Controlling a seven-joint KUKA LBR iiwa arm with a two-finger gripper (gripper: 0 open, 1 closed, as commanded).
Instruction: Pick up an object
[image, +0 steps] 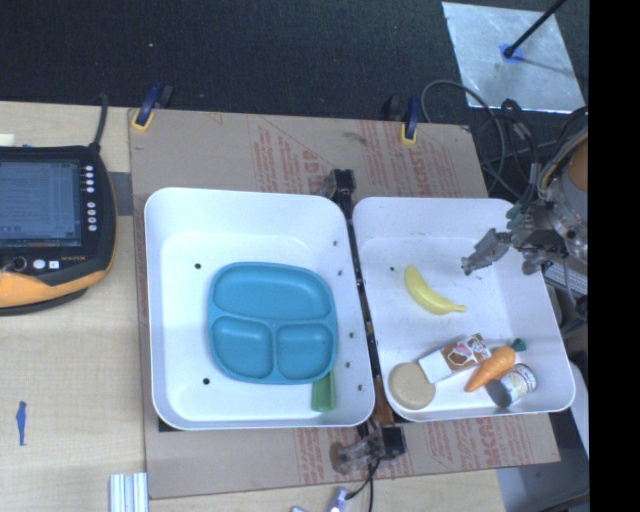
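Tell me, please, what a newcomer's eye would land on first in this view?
Most likely the blue divided plate filling the left bin. Next, the yellow banana alone mid right bin, with the gripper hovering just beyond it, and the orange carrot among items at the near edge.

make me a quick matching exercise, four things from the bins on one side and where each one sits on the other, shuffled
Things:
1. blue divided plate
2. banana
3. carrot
4. green piece

Places:
A. middle of the right bin
B. near edge of the left bin, just past the plate's corner
C. centre of the left bin
D. near right corner of the right bin, among the small packages

Pairs: 1-C, 2-A, 3-D, 4-B
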